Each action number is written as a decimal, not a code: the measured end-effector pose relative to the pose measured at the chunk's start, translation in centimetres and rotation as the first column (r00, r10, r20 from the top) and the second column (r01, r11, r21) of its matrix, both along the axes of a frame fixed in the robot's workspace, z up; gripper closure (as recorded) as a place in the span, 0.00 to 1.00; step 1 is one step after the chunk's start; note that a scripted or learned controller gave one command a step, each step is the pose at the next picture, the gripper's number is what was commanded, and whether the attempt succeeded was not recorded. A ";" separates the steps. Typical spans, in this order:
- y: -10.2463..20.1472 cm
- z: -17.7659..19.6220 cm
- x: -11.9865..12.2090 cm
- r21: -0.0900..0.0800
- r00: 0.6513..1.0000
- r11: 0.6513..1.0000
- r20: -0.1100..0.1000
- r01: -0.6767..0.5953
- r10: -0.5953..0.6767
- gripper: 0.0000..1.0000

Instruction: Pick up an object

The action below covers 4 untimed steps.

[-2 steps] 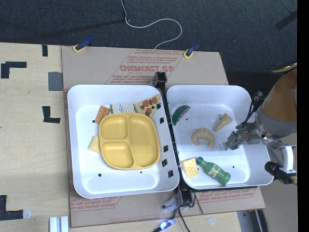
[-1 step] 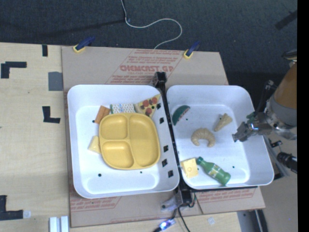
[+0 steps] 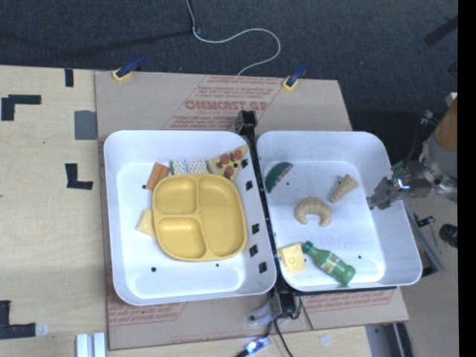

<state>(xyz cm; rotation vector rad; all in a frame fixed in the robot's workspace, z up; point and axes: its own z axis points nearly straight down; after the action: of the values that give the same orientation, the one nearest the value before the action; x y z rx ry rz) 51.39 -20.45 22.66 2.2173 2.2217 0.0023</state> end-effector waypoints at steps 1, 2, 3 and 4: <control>4.8 0.8 1.8 0.003 1.000 1.000 -0.003 -0.005 0.005 1.00; 10.1 -0.7 3.4 0.002 1.000 1.000 -0.005 -0.004 0.004 1.00; 15.4 0.6 4.8 0.002 1.000 1.000 -0.003 -0.005 0.005 1.00; 17.6 0.7 5.3 0.002 1.000 1.000 -0.005 -0.002 0.002 1.00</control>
<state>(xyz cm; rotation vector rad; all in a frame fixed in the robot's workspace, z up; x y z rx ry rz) 56.67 -2.81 23.37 2.2185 2.2268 -0.0010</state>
